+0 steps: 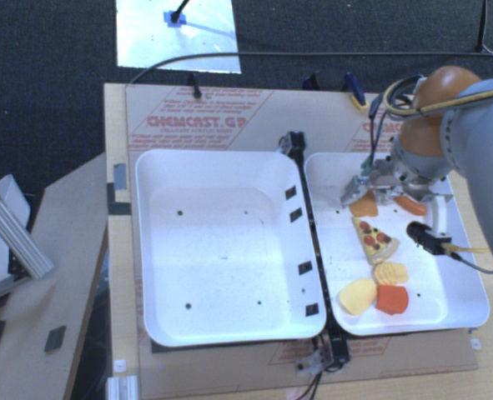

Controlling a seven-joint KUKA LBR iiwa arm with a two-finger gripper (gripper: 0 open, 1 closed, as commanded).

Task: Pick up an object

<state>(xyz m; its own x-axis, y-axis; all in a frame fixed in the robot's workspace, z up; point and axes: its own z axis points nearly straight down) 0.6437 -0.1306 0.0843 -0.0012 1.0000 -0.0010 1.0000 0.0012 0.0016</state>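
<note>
My gripper [364, 192] is low over the far part of the right bin [463, 294], with the grey arm reaching in from the right. An orange piece [364, 206] lies directly under its tip, touching or nearly touching it. Another orange-red piece [411, 205] pokes out just right of the gripper. Nearer the front lie a pizza slice [374, 240], a ridged yellow chip [390, 272], a yellow rounded piece [357, 296] and a red-orange piece [391, 299].
The left bin [158, 248] sits beside the right one, the two joined by a black-clipped divider [307, 223]. Both rest on a board with red print [198, 117]. A metal bracket [12, 236] stands at the far left.
</note>
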